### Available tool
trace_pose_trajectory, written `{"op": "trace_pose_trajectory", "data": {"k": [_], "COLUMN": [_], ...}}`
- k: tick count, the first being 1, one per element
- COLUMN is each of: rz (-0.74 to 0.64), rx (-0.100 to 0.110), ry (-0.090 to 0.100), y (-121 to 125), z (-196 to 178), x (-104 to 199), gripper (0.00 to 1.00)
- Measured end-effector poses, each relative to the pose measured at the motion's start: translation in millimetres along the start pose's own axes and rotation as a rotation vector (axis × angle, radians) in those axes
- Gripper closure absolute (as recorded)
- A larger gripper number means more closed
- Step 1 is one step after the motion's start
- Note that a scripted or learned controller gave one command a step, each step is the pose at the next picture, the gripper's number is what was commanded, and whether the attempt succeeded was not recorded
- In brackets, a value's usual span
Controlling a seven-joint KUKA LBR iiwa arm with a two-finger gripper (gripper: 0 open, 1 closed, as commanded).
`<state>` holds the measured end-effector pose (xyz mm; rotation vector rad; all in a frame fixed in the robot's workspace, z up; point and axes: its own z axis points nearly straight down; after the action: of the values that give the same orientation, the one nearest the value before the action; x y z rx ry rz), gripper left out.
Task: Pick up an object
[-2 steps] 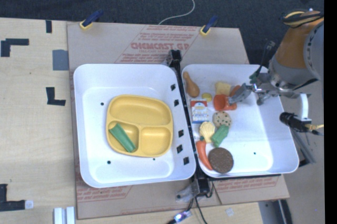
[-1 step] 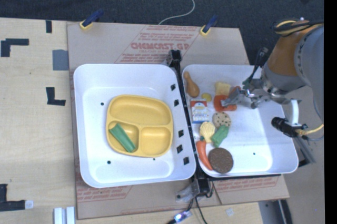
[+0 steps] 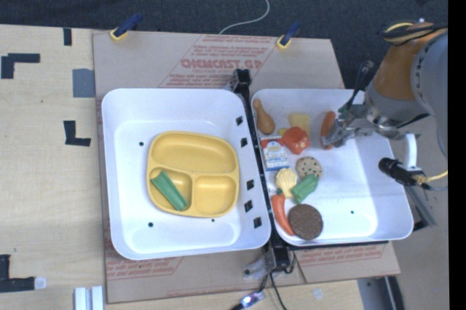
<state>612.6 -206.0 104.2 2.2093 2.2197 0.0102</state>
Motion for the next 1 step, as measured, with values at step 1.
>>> {"op": "trace_pose_trajectory", "data": {"k": [1], "rz": [0.003], "rx": [0.01], "ry": [0.002], "y": [-4.2], "z": [-44.1], "x": [3.0], "gripper": [1.0]}}
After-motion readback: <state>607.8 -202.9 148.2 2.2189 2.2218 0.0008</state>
